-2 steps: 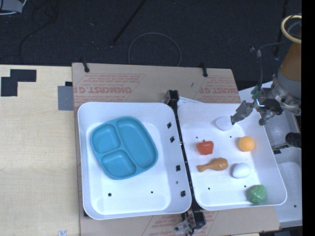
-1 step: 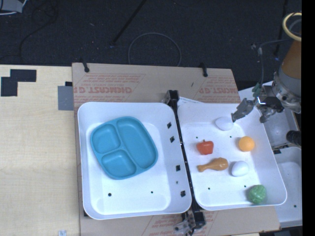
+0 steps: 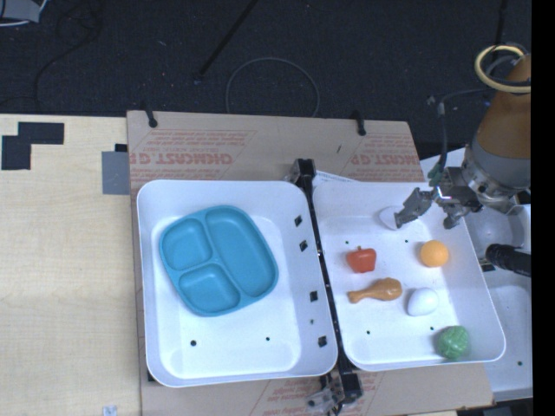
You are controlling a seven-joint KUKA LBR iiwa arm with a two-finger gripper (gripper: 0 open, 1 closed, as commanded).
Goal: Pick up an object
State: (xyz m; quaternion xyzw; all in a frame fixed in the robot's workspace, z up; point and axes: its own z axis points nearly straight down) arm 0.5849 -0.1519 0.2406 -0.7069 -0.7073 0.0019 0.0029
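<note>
Two shallow white plastic bins sit side by side on the bench. The left bin point(image 3: 173, 354) carries a light blue three-compartment plastic plate point(image 3: 217, 260), lying flat near its middle. The right bin point(image 3: 381, 354) carries the small items, all well apart from one another: a tan toy drumstick point(image 3: 375, 292) near the centre, lying lengthwise across the bin; a red toy pepper point(image 3: 362, 259) just above it; a green knobbly round toy, possibly broccoli point(image 3: 453, 341), in the near right corner; a white egg-shaped object point(image 3: 422, 302) right of the drumstick; an orange ball point(image 3: 434, 253) near the right wall. A pale item under the fingers at the far edge is too blurred to name. The two-finger gripper point(image 3: 434, 206) hangs over the far right of this bin, fingers spread wide, nothing between them. The likeliest pick is the orange ball, nearest the gripper: probably light, hard and smooth, prone to roll; best taken across its widest part, squarely from above.
</note>
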